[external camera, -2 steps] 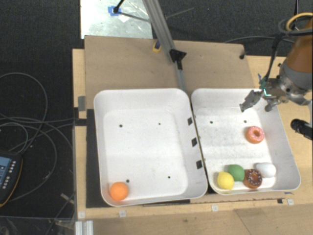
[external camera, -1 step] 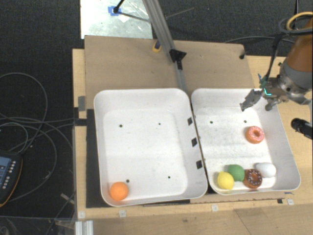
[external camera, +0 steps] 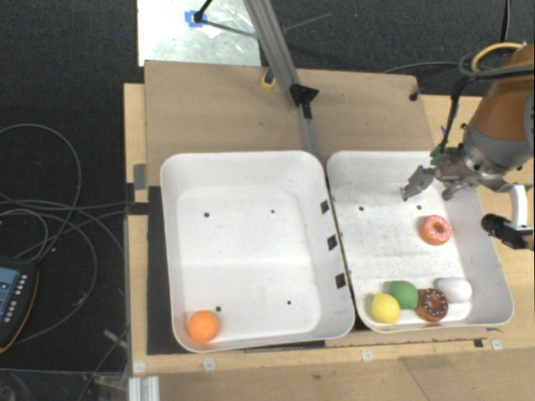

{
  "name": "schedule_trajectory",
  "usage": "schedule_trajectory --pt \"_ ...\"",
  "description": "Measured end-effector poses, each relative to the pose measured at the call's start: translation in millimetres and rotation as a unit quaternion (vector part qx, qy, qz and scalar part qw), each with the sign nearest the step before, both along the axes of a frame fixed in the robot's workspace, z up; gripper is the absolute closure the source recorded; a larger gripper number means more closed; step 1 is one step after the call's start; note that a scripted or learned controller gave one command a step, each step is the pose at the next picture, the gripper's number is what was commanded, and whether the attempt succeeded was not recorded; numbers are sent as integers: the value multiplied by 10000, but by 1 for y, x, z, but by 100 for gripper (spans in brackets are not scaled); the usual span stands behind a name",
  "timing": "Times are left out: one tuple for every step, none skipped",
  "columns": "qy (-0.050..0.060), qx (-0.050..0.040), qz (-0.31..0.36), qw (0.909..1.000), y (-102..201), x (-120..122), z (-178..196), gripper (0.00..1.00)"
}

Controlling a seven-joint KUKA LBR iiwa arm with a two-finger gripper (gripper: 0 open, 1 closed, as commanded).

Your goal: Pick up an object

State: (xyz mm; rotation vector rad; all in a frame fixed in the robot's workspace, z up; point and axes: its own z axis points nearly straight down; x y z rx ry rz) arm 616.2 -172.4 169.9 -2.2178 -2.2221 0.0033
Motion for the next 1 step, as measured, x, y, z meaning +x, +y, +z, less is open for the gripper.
schedule_trajectory --pt "1 3 -4 10000 -3 3 -62 0"
